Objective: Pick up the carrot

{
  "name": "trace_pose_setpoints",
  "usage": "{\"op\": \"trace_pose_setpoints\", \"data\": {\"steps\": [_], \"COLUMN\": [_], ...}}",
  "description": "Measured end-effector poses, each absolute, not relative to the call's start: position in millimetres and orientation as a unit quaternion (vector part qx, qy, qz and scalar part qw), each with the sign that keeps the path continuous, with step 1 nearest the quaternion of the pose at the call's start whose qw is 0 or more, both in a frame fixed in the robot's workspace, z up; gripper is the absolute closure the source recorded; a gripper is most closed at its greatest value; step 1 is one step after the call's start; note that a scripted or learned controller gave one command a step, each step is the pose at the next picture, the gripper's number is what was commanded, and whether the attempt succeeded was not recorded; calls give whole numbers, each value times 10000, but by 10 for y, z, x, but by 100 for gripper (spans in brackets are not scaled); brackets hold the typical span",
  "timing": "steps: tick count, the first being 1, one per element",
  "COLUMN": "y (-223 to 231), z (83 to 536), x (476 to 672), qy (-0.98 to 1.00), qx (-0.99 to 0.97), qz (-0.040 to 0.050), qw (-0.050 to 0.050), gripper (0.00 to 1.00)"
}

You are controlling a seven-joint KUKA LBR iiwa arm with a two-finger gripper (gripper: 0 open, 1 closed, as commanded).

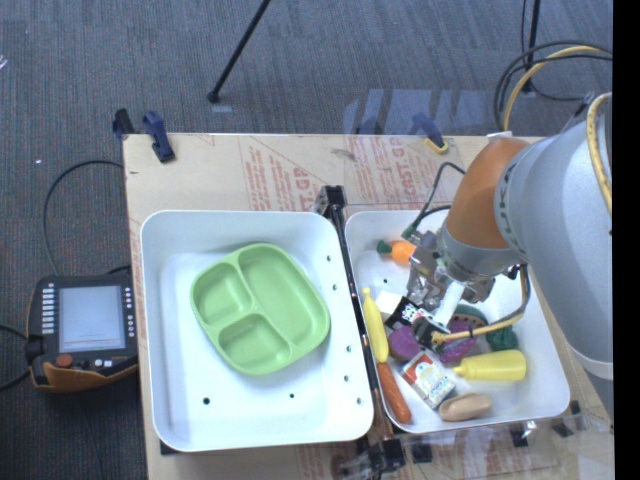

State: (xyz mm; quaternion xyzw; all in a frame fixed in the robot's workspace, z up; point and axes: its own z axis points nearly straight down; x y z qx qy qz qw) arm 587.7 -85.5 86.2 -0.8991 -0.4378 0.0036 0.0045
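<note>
The carrot [401, 252] is a small orange piece with a dark green end, lying at the far left of the right bin [545, 388]. Part of it is hidden behind the wrist. My gripper [420, 306] points down into the middle of that bin, just to the near right of the carrot, above a black-and-white piece [405, 314] and a purple toy [402, 344]. Nothing can be made out between its fingers.
Crowding the right bin are a yellow stick [374, 324], a long orange-red sausage [394, 393], a food packet [430, 380], a yellow bottle [490, 366], a bread roll [465, 406] and a purple vegetable [466, 324]. A green divided plate [260, 308] lies in the left bin [165, 368].
</note>
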Motion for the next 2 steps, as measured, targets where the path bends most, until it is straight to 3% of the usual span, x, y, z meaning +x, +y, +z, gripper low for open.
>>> {"op": "trace_pose_setpoints", "data": {"steps": [2], "y": [-877], "z": [1035], "x": [5859], "qy": [-4330], "qx": [-9013], "qz": [83], "qw": [114], "gripper": [100]}}
